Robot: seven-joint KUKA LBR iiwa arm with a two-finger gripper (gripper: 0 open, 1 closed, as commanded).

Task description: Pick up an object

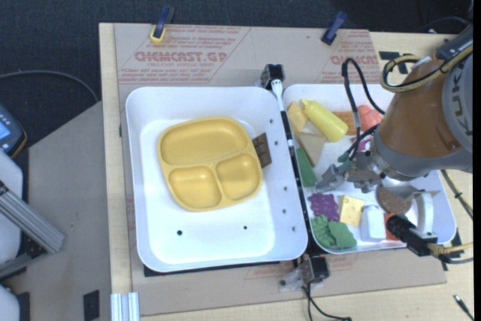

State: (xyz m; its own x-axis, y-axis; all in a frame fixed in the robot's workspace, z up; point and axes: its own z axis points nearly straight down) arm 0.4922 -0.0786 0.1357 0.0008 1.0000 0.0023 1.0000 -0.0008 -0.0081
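left bin (150, 237): yellow divided plate (209, 162) | right bin (449, 218): toy food | jaws (336, 175): state unclear

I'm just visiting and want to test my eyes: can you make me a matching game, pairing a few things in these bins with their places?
Things:
1. yellow divided plate
2. purple grapes
3. yellow bottle
4. brown block

Places:
A. far end of the right bin
B. middle of the left bin
C. against the plate's right edge
D. near end of the right bin, beside the cheese slice

Pairs: 1-B, 2-D, 3-A, 4-C
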